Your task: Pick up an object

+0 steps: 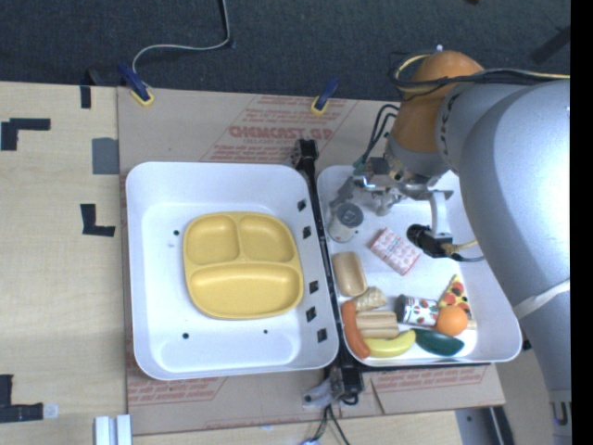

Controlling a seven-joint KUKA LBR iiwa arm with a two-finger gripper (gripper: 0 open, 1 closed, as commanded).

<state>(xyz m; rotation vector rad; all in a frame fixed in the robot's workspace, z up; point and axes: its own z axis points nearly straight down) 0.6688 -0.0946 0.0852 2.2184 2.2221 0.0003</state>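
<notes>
Over the right bin (505,346), the grey arm (514,156) reaches in with its wrist hanging above the bin's far left corner; the gripper (357,193) sits low there, and whether it is released or clenched cannot be told, so no object can be said to be held. The task appears barely begun: every candidate object lies on the bin floor, and the grasp and lift are judged still to come. The left bin (148,276) carries a yellow divided plate (243,264), well apart from the gripper. In the right bin, from larger to smaller: a pink patterned packet (395,250) near the middle, a tan bread roll (348,273) by the left wall, a banana (390,345) along the near edge, a green vegetable (438,343), an orange (452,320) and a pizza slice (454,292) toward the right. These near items lie packed together, touching, which would likely hinder a clean grasp. A small round clear cup (347,217) lies just beside the gripper.
</notes>
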